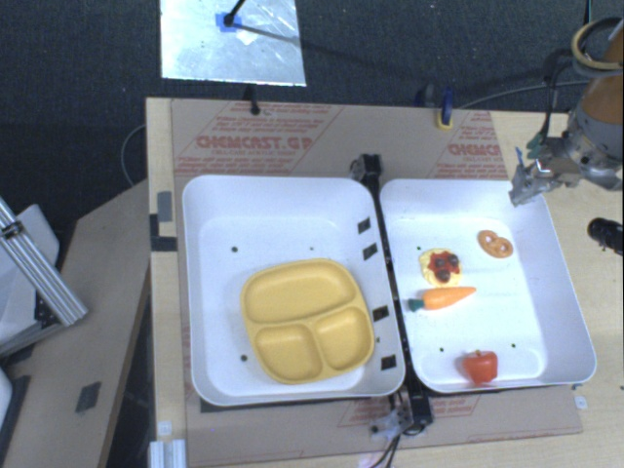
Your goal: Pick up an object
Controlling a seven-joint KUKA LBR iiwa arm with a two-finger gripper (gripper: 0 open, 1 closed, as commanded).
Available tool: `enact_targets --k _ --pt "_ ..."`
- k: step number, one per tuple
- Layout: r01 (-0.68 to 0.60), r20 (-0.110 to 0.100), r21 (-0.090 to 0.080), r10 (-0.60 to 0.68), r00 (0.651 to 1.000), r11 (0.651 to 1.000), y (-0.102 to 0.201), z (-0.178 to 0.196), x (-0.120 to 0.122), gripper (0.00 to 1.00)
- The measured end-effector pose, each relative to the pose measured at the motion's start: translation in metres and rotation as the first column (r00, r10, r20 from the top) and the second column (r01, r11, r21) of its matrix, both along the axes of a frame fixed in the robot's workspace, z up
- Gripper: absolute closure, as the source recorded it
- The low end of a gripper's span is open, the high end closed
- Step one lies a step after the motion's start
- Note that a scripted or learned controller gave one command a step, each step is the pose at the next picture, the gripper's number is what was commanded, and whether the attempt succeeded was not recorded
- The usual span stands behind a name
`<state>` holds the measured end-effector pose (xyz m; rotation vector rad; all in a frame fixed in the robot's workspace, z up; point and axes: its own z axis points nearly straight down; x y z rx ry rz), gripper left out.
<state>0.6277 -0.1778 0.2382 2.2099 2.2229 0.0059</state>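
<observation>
Reaching is the step in hand: pincer (pixel 526 185) hovers over the right bin's (pixel 564 291) far corner, its grip state unreadable. Pretzel (pixel 494 244) lies nearest, carrot (pixel 444 298) beyond; next comes lowering onto one

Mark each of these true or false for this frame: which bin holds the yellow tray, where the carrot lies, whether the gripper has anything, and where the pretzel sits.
1. The yellow divided tray lies in the left bin. True.
2. The carrot lies in the left bin beside the tray. False: it lies in the right bin, just below the small pizza piece.
3. The gripper holds the red pepper. False: the pepper lies near the front of the right bin, far from the gripper, which is over that bin's back right corner.
4. The pretzel is the item nearest the gripper. True.
</observation>
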Motion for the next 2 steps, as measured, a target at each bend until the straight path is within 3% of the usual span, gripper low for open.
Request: enact_targets --k 1,2 --pt "-0.001 -0.001 0.0 0.001 1.0 1.0 0.0 0.036 0.001 1.0" --pt "-0.004 -0.007 0.004 0.005 1.0 1.0 0.054 0.019 0.0 1.0"
